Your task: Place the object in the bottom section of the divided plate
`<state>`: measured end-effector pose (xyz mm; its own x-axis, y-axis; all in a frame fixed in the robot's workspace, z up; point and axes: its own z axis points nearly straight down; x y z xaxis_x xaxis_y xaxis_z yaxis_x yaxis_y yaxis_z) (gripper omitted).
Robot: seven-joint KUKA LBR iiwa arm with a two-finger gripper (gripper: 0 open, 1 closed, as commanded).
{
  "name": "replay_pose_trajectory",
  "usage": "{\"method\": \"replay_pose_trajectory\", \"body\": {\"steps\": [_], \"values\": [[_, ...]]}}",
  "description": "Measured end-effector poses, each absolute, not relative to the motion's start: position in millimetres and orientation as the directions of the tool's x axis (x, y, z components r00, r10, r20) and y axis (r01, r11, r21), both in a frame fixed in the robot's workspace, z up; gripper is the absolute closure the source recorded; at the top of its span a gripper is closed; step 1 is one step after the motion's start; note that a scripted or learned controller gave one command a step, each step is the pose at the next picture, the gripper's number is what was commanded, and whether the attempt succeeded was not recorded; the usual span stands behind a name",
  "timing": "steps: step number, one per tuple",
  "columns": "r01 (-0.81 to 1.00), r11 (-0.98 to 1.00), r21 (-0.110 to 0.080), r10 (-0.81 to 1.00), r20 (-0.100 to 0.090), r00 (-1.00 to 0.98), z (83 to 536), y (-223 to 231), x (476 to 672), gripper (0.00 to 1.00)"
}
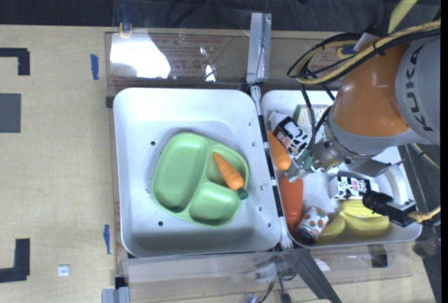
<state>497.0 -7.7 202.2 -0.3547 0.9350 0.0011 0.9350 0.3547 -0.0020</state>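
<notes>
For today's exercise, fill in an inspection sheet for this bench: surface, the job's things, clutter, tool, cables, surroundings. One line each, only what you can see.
Surface: wooden bench bearing a left bin and a right bin, both white.
Job's things: green divided plate in the left bin; a toy carrot lies across its right-hand section, and the bottom section holds nothing.
Clutter: right bin holds a banana, a small can, an orange-red toy and printed packets.
Tool: tool low over the right bin's left side; finger state unclear.
Cables: yellow and black cables loop over the arm.
Surroundings: clear panel behind the bins; dark floor.
</notes>
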Motion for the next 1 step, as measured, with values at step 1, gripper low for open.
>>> {"method": "replay_pose_trajectory", "body": {"steps": [1], "values": [[0.935,0.355,-0.002,0.935,0.001,-0.355,202.2,-7.7,497.0,0.0]]}}
